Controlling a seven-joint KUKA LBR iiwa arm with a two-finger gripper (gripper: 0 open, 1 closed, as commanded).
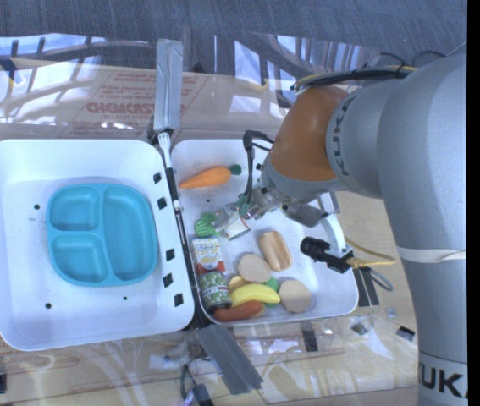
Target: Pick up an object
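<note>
Arm reaches in from the right; gripper (238, 218) is low over the right bin (341, 299), near its middle. Cannot tell how the gripper is set (wrist hides it), nor whether it holds anything. Toy food lies in that bin: carrot (206, 177) toward the far wall, hot dog bun (274, 249) just beside the gripper, banana (255, 294) and red sausage (238, 312) at the near wall, small carton (207, 252) by the left wall. Left bin (19, 311) holds a blue divided plate (102, 233).
</note>
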